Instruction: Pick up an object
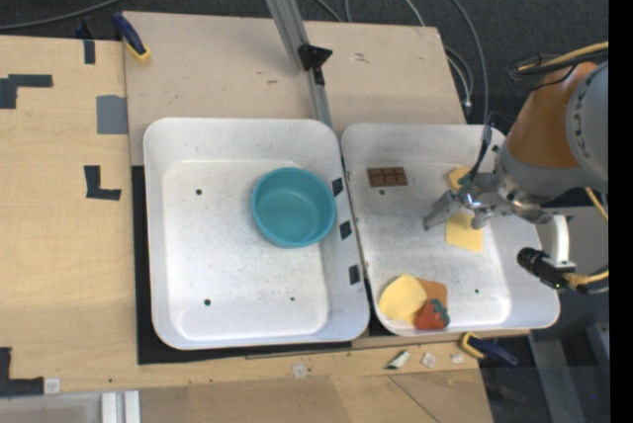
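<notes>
Claw [457, 210] over right bin [495, 317] between 2 yellow pieces [465, 235]; brown block [387, 177] nearby.

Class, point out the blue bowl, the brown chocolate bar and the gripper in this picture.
blue bowl [293, 206], camera view, on its inner floor.
brown chocolate bar [387, 177], camera view, on its top face.
gripper [450, 211], camera view, midway between its fingertips.

Grey arm with orange band [554, 129] reaching in from right, wrist angled down-left; metal two-finger gripper [447, 211] low, fingers spread apart.
</notes>
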`<state>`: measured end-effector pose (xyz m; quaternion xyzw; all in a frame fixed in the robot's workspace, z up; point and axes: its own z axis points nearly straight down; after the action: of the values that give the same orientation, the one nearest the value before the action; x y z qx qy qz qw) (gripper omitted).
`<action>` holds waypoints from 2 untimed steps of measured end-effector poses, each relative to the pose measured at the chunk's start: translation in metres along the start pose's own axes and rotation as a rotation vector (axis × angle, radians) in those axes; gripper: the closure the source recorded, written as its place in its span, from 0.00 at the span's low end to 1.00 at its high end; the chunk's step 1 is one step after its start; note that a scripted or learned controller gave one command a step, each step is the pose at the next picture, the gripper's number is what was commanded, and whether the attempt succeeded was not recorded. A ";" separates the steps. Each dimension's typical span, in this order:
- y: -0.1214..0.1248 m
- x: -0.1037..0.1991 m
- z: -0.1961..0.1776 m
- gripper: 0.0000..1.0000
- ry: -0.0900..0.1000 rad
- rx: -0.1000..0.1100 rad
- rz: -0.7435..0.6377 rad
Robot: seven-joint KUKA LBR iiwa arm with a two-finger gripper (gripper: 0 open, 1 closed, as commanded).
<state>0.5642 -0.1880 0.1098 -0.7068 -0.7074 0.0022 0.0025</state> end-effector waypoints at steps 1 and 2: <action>0.001 0.001 -0.013 1.00 0.000 -0.004 -0.001; 0.004 -0.006 -0.074 1.00 -0.002 -0.010 0.000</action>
<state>0.5692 -0.1936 0.1833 -0.7069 -0.7073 -0.0007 -0.0020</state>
